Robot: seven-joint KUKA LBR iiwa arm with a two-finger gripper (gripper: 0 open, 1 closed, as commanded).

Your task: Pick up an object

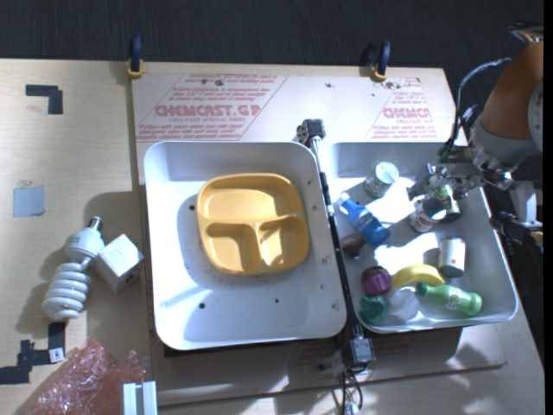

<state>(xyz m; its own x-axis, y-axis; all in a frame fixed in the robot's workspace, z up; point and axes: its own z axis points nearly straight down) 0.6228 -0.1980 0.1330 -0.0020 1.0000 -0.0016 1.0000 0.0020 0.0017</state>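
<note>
Right now the jaws are seen low in the right bin (497,258) near its far right corner, directly over a small dark can (425,215); their open or shut state cannot be told.

Arm (517,93) cut off at right edge; pink plastic (86,379) cropped by bottom edge.

A white spiral compact fluorescent bulb (71,275) lies on the pale wooden counter (69,162), left of the bins, touching a small white cube (120,259). Crumpled pink plastic wrap (86,379) lies near the lower edge.
</note>
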